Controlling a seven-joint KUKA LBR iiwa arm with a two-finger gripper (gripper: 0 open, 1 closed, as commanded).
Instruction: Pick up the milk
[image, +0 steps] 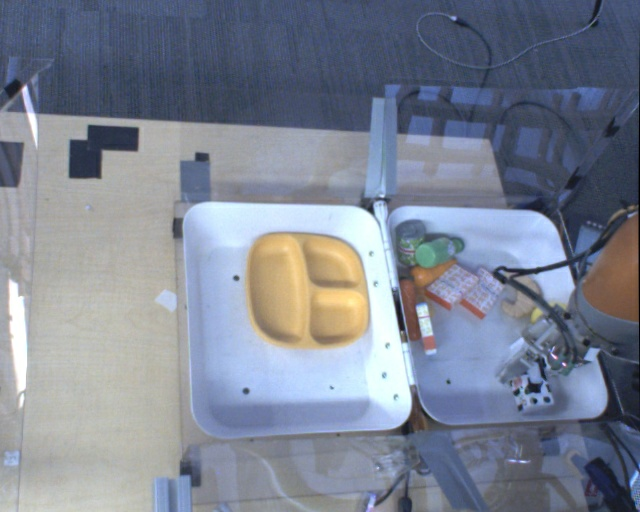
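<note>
1. Nearest the camera, the gripper (533, 378) hangs low over the front right corner of the right bin (470, 385). A tangle of wires and fittings hides its tip, so whether the claw is apart or together cannot be told. Nothing is seen held in it.
2. The milk (426, 328) is most likely the slim white carton with a red end. It lies flat on the right bin's floor along the left wall, well apart from the gripper.
3. The main risk is that wall. With the carton so close to it, one side of the claw may strike the rim or find no room, and the carton would be pushed rather than gripped.
4. A little farther back lie two patterned boxes (466, 287), with a carrot (432, 272) between them and the carton's far end. A descent aimed too far back could close on one of these instead.
5. Behind them a green bottle (440, 249) and a can (410, 238) crowd the far left corner. Either could be nudged or rolled.
6. A black cable (545, 267) trails over the bin's right side and might drag as the arm crosses.
7. The left bin (220, 380) holds a yellow tray (305, 288).
</note>
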